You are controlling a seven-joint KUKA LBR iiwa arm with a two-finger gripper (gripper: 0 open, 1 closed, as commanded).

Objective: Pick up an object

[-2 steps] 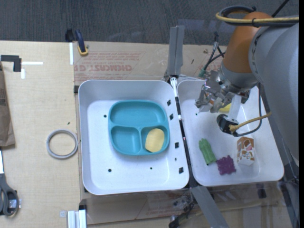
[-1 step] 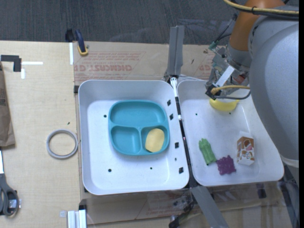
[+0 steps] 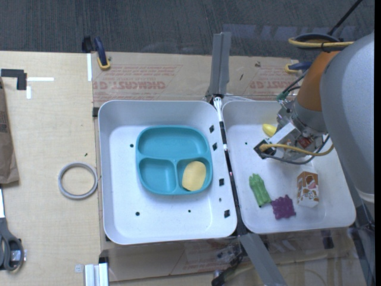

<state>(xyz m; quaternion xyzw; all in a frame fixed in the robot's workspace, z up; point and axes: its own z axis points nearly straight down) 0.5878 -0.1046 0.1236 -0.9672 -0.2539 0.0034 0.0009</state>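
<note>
My gripper hangs over the upper middle of the right bin, reaching in from the right. A small yellow thing shows right at its left side; whether it is held cannot be made out. Lower in the same bin lie a green toy, a purple toy and a small white and brown carton, all apart from the gripper. The left bin bears a teal divided plate with a pale yellow round thing in its lower right compartment.
A grey divider bar runs up between the bins at the back. On the bench to the left lie a grey ring, a brown bag and scissors. The arm's grey body covers the right bin's right side.
</note>
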